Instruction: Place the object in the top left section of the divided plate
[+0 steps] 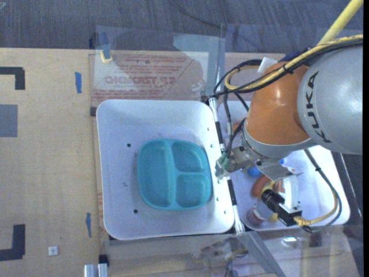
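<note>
1. Two shallow white bins sit side by side on the wooden bench (46, 172). The left bin (115, 212) holds a teal divided plate (173, 173) with three sections, lying flat near the bin's middle.
2. The grey arm (340, 97), with its orange band (274, 105), reaches in from the right and hangs over the right bin (340, 206), covering most of it.
3. The gripper (228, 165) sits low at the divider between the two bins, just beside the plate's right edge. The wrist hides its jaws, so whether they are spread or pressed together cannot be told.
4. Small objects lie in the right bin under the wrist: a blue piece (253, 169), a red-orange piece (260, 183) and a brownish round thing (255, 216). Which of them is the task's object cannot be told.
5. These pieces lie to the right of the gripper and below it in the view, near but apart; nothing is seen between the jaws.
6. Yellow and black cables (323, 215) loop from the wrist across the right bin.
</note>
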Robot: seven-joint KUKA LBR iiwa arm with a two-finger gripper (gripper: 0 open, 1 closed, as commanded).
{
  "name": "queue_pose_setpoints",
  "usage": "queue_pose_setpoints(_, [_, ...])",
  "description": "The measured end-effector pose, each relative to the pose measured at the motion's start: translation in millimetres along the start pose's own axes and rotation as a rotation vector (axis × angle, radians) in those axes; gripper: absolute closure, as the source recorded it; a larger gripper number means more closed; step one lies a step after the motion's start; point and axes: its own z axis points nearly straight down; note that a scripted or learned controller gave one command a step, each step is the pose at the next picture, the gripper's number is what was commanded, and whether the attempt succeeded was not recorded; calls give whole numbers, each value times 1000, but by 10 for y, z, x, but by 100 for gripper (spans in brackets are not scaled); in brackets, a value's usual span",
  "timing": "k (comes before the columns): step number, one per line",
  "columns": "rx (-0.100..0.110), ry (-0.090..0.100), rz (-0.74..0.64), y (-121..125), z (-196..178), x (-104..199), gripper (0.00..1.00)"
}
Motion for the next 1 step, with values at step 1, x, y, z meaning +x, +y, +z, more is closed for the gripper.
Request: queue_pose_setpoints(1, [-3, -2, 126, 1003, 121, -320, 100])
